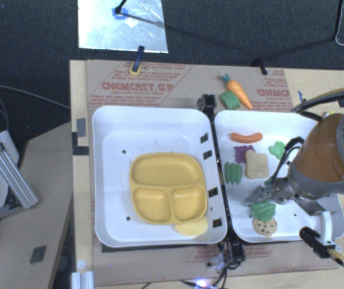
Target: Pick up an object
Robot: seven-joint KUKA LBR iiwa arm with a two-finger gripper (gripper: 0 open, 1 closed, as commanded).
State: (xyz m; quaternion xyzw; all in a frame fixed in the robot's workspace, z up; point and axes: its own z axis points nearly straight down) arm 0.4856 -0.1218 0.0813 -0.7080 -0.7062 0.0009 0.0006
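The right bin point(316, 120) holds several toy foods: an orange sausage point(246, 137), a purple piece point(241, 154), a tan bread slice point(256, 164), a green pod point(232, 173), a green leafy piece point(277, 149), a green chunk point(262, 210) and a round cookie point(264, 226). My gripper point(259, 194) hangs low over the front of this bin, just above the green chunk and right of the green pod. The orange-banded wrist point(319, 155) covers the bin's right side.
The left bin point(111, 161) carries a yellow divided plate point(168, 186) with a pale yellow disc point(191, 227) at its front edge. A toy carrot point(240, 91) and a green piece point(229, 100) lie on the cardboard behind the bins. Cables run along the right.
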